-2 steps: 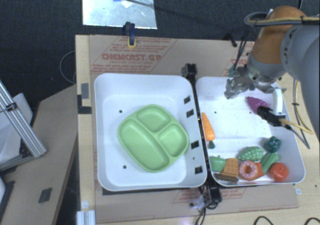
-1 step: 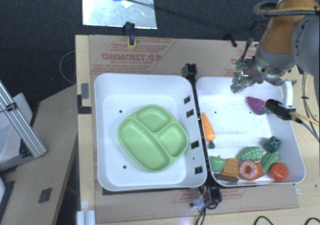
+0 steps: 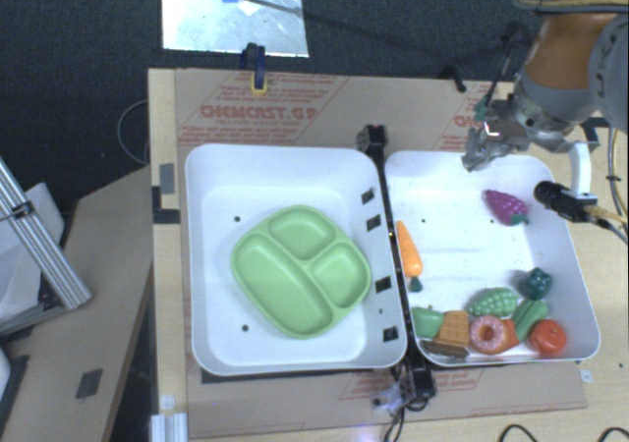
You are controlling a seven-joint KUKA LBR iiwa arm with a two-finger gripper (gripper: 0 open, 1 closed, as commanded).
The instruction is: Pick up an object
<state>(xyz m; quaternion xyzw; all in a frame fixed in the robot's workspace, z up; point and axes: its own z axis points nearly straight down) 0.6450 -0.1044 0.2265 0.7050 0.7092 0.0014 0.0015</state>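
One arm reaches in from the right, its tool hanging above the far edge of the right bin near that bin's far right corner — whether it is open or closed cannot be told at this size, and nothing shows between its tips. Nearest to it, on the bin floor just below and to the right, lies a purple bunch of grapes, apart from the tool. Against the bin's left wall sits an orange carrot with a green top, lying lengthwise along the divider. Toward the near right corner the rest of the toy food is crowded together: a dark green piece, a light green leafy vegetable, a pink doughnut, a red tomato, a tan waffle-like piece and a green piece beside it. Left of the divider, the left bin carries a pale green sectioned plate lying flat near its middle. Both bins rest on a cardboard sheet over the tabletop, with a blue and yellow clamp at the sheet's far edge.
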